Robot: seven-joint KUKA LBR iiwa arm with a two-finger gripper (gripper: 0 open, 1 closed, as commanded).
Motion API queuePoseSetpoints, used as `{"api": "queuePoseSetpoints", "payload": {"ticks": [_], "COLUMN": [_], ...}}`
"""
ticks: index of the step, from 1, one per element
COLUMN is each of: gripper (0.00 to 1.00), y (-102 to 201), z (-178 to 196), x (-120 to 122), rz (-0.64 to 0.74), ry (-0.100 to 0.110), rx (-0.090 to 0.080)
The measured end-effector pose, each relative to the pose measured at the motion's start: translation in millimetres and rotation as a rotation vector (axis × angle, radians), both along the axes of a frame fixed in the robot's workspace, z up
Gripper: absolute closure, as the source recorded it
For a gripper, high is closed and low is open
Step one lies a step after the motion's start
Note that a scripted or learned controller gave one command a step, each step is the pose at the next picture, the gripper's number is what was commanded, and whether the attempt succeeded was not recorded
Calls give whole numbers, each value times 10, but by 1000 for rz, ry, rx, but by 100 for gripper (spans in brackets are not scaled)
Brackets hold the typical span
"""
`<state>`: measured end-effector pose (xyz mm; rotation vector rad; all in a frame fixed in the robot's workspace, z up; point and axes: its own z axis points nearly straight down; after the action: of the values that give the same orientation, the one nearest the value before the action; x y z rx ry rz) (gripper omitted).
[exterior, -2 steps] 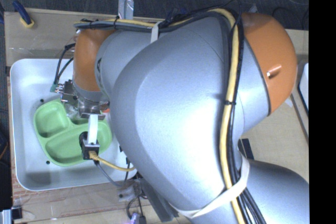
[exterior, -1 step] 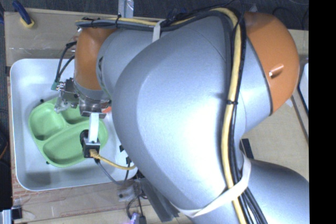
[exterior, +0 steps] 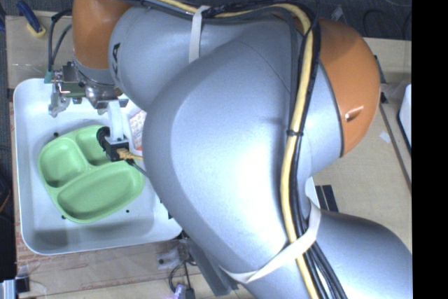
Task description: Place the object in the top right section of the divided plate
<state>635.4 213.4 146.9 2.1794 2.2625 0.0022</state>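
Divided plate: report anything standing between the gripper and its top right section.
Nothing visible does. The gripper sits just beyond the green plate, white bin floor between them; the arm hides the bin's right side.

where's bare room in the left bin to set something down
Bare bin floor runs between the green plate and the near wall; the plate's large section is bare. Crowded along the plate's far side, by the gripper and arm.

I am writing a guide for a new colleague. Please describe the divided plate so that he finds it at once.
Look at the white bin on the view's left, partly under the big grey arm. The plate lies in it, below the claw; it alone is light green, with three sections.
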Motion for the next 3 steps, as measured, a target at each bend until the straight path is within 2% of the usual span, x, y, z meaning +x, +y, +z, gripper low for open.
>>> {"api": "queuePoseSetpoints", "payload": {"ticks": [1, 2, 3], "gripper": [0, 100, 100], "y": [1, 27, -106], "z": [380, 482, -364], "x": [207, 208, -152], "rz": [174, 184, 389], "ry": [-1, -3, -7], "rx": [-1, 0, -1]}}
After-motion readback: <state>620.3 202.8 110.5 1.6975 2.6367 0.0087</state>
